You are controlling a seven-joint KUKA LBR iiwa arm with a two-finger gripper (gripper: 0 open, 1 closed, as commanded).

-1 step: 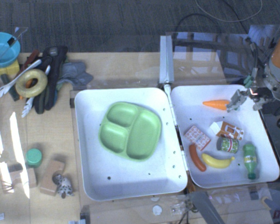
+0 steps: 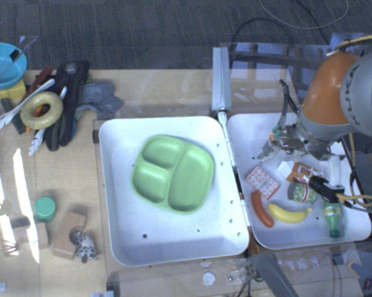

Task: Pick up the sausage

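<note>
Near the front of the right bin (image 2: 361, 231) lies the sausage (image 2: 261, 210), red and tilted, close to the wall (image 2: 241, 191) between the two bins. A yellow banana (image 2: 289, 214) sits just beside it, and a green bottle (image 2: 332, 220) lies further right. A checked packet (image 2: 262, 179) rests just behind the sausage. Over in the left bin (image 2: 122, 180) sits a green plate (image 2: 173, 172) with three parts. Farther back, the gripper (image 2: 290, 138) hangs over the right bin, well apart from the sausage; I cannot tell if it is open or closed.
</note>
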